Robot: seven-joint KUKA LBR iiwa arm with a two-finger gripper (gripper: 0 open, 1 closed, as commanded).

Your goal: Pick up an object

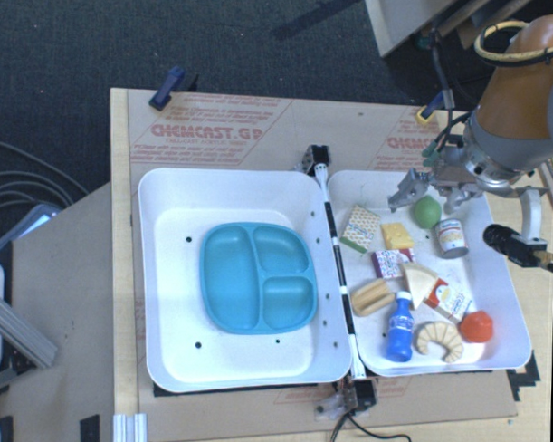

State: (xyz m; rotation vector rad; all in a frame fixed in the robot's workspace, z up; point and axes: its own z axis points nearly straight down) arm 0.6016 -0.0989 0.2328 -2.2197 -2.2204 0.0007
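Where right bin's far end lies — end effector (433, 196) spread, straddling green ball (427, 213).

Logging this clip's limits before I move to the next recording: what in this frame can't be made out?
- End effector: camera view; finger state is unclear against the round green fruit beneath it, so contact or grasp cannot be judged.
- Small white tin can with a red label: label print too small to read.
- Grey arm with orange band: cut off by the frame's top and right edges.
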